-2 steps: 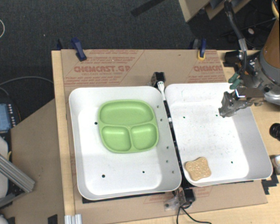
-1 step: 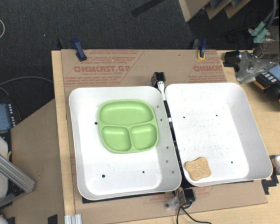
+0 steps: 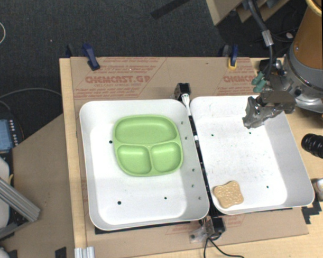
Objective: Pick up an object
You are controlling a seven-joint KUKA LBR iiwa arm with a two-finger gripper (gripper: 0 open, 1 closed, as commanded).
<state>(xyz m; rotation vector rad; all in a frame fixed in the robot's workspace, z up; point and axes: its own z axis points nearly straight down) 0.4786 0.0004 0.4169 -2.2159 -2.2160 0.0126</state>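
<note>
**Inspector A:** Where was the task's thing found?

**Inspector B:** A tan, toast-shaped object (image 3: 228, 194) was recorded lying flat in the right bin (image 3: 268, 164), in the near-left corner, close against the bin's front rim and just beside the divide between the two bins. Nothing was seen touching it.

**Inspector A:** And the gripper?

**Inspector B:** The gripper (image 3: 254, 117) was noted over the far part of the same bin, toward its right side, well apart from the tan object. It was carried on the arm (image 3: 302, 62), which was seen entering from the right. No item was observed between its fingers. Whether it was clenched or released could not be told; the tips were too dark and too small to be made out.

**Inspector A:** What else was logged?

**Inspector B:** A green divided tray (image 3: 148, 145), with one long compartment at the far side and two smaller ones at the near side, was recorded in the left bin (image 3: 100, 196), resting toward its far half. Both bins were found seated side by side on a brown cardboard sheet (image 3: 149, 73) printed with red lettering, with clamps (image 3: 90, 56) set at its far edge.
</note>
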